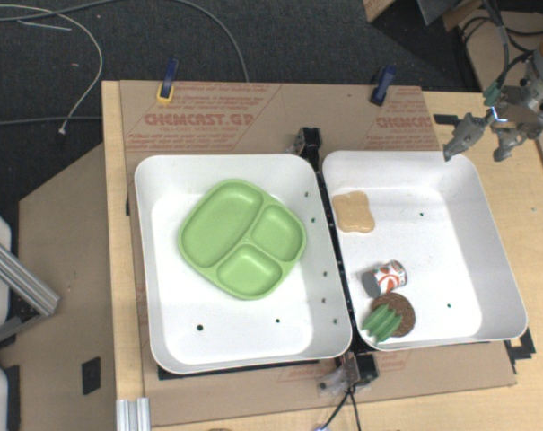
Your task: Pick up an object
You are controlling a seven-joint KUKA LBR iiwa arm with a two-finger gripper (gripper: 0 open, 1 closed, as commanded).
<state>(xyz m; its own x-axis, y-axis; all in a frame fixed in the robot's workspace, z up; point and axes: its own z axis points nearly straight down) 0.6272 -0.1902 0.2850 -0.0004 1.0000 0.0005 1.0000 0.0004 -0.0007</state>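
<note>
Hovering above the far right corner of the right bin, the gripper is spreading its two fingers wide apart and is carrying nothing between them. Three small things are lying along the left side of that bin: a tan, toast-shaped piece near the far end, a small can with an orange and white label lying on its side nearer the front, and just in front of it a brown disc with a green piece on top, close to the can or perhaps touching it. Any of these is looking like a fair candidate, and all are sitting well apart from the gripper. The can is probably light and stiff but liable to roll, so closing across its round body seems best. The toast piece is looking flat and low, likely hard to get fingers under. The disc is crowding the bin's near wall and the can, which is leaving little room for fingers. In the left bin a green divided plate is resting by itself, out of the way. Two blue clamps are gripping the board's far edge.
</note>
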